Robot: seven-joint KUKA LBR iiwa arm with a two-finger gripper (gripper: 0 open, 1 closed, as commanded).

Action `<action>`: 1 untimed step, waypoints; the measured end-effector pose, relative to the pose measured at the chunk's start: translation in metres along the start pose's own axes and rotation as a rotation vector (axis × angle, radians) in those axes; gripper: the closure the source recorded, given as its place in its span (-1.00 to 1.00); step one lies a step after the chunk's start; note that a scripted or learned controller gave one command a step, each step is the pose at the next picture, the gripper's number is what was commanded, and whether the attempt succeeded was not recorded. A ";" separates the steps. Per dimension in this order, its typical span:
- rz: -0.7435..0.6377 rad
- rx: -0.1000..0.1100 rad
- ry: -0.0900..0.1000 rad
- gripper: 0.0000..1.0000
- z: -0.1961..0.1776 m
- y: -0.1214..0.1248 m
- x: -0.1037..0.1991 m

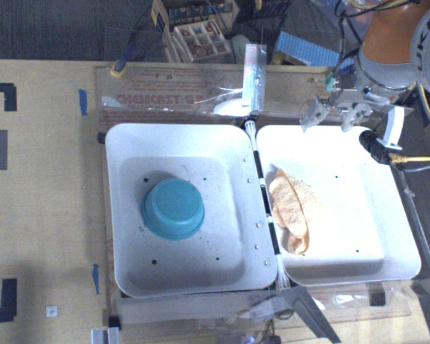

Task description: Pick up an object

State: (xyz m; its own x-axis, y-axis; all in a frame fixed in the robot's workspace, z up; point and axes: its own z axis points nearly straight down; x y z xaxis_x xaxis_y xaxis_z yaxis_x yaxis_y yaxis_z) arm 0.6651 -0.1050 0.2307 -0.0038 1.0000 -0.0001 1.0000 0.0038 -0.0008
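Observation:
A blue upturned bowl [173,208] rests in the middle of the left bin [129,149]. A tan, bread-like object [290,210] lies along the left side of the right bin [373,185], close to the divider. My gripper [335,116] hangs over the far edge of the right bin, up and to the right of the tan object. Its two fingers stand apart with nothing between them.
A clear plastic sheet and a metal bracket [253,84] sit behind the bins. Clutter of boxes and cables lies beyond the bench. A black cable connector [376,147] pokes over the right bin's far right rim. Wooden bench top extends to the left.

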 end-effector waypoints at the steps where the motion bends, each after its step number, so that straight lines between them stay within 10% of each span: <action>1: 0.029 0.001 0.001 -1.00 -0.001 -0.017 0.016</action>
State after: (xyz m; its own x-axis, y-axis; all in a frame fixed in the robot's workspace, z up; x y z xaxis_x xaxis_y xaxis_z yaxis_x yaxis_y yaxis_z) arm 0.6482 -0.0886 0.2316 0.0254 0.9997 0.0005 0.9997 -0.0254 -0.0017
